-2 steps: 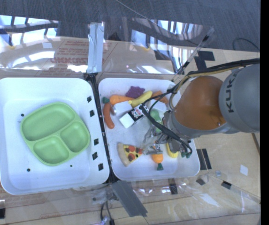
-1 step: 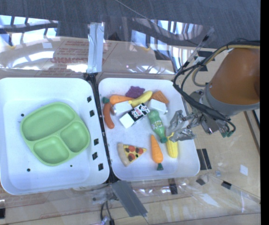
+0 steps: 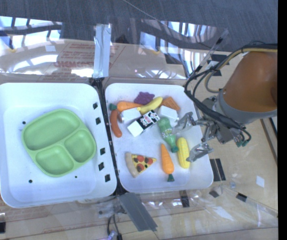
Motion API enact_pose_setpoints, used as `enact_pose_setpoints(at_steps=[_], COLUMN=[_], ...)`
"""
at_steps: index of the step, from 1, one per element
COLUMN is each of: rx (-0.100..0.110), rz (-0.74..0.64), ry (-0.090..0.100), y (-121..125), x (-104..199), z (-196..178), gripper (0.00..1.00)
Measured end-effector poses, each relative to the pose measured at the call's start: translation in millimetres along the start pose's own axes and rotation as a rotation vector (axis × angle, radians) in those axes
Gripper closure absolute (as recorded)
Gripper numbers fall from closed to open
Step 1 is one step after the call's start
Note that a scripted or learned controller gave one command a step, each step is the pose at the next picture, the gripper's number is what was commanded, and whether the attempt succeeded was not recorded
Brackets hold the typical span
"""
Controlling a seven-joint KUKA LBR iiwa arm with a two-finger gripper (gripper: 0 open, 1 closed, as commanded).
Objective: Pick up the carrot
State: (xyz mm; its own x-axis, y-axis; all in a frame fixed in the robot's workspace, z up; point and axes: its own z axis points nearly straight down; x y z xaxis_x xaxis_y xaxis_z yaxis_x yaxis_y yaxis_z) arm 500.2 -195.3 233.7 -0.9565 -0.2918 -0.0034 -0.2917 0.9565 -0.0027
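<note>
Grey metal pincer hangs over the right bin's right edge, fingers spread apart w/ nothing between them; one finger sits farther back, the other nearer the front. Just beside the fingers lies a yellow corn cob, touching a green bottle. Carrot lies just left of the corn, toward the bin's front edge, green stub pointing to the front, apart from the pincer. Pizza slice is left of the carrot. At the bin's back: banana, purple grapes, a black-and-white carton, an orange-brown sausage near the left edge. Left bin holds a green divided plate.
</note>
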Motion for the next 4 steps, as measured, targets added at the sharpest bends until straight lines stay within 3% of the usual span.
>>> enact_pose_setpoints(at_steps=[1,2,3,4], rx=[-0.003,-0.005,-0.004,-0.003], rz=[-0.256,-0.226,-0.233,-0.24], ry=[0.002,0.003,0.0,-0.002], y=[-2.4,41.1,42.3,43.9], x=[0.4,-1.1,-3.5,-6.0], z=[124.0,142.1,131.7,121.6], gripper=[0.0,0.0,1.0,1.0])
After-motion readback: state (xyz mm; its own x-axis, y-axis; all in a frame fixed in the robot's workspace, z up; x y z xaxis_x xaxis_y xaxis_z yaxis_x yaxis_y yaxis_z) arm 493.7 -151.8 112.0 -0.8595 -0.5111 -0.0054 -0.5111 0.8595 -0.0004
